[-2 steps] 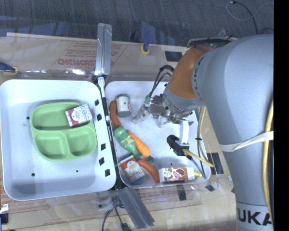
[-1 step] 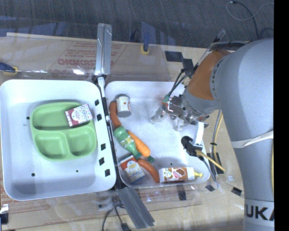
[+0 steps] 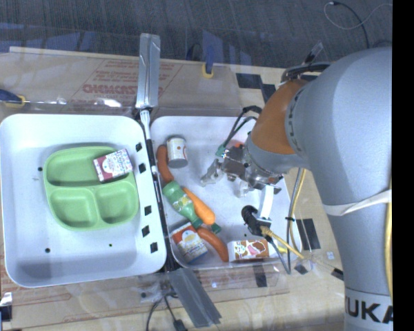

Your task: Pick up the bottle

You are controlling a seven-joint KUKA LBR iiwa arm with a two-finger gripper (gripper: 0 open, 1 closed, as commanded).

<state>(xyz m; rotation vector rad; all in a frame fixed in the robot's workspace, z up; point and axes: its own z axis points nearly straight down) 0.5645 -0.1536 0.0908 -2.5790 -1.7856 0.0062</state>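
Bottle [image 3: 180, 203], green, lying slantwise in the right bin [image 3: 200, 126] against its left wall, an orange carrot [image 3: 201, 208] touching its right side and a small can [image 3: 176, 152] above it; gripper [image 3: 214, 174] nearby to the right, empty, finger state indiscernible.
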